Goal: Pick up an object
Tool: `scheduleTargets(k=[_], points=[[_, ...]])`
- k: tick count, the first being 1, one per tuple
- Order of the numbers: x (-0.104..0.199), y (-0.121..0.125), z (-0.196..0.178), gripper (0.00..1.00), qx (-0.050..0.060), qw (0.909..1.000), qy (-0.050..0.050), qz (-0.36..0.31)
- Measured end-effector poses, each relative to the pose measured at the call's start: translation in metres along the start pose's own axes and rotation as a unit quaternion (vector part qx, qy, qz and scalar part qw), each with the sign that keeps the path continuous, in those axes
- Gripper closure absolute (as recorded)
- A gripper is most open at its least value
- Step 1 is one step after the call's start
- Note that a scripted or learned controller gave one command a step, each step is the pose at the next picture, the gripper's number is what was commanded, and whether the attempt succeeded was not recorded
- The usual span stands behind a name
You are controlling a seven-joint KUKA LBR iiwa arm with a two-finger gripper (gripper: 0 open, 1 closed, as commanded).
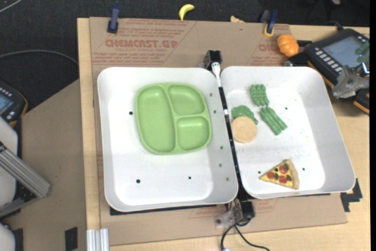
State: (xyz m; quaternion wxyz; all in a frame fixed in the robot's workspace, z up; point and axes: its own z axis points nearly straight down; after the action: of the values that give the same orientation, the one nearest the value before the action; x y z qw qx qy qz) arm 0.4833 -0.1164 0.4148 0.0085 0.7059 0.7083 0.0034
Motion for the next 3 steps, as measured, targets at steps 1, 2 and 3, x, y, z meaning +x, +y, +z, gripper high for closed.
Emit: scheduleTargets(k=[1, 2, 3], points=[[0.000, 0.001, -0.010, 1.00, -0.002, 1.0000, -0.001, 0.000], [-0.020, -0.003, -0.021, 1.00, 0.006, 1.0000, 0.003, 0.003], [-0.029, -0.005, 0.022, 1.00, 0.010, 0.9999, 0.004, 0.003]])
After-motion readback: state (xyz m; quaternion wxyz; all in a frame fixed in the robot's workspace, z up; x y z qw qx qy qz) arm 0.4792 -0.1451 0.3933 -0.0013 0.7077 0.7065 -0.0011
